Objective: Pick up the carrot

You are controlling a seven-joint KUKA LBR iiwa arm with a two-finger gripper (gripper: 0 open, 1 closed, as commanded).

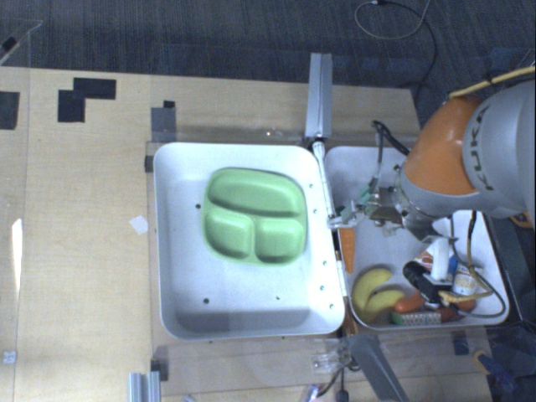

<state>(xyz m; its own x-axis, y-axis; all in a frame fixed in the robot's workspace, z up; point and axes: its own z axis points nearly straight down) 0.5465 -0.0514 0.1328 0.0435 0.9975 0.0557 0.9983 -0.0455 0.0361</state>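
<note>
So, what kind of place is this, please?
Probably a robotics lab test bench: a KUKA arm reaches over two white bins, one holding a green tray, with a loose cable lying on grey carpet.

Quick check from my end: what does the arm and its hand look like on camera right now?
The arm is grey with rounded housings, a broad orange band above the wrist and dark lettering on the grey shell. Thin black cables run along the wrist. The hand is a small, dark metal assembly with bits of green at its tip.
</note>
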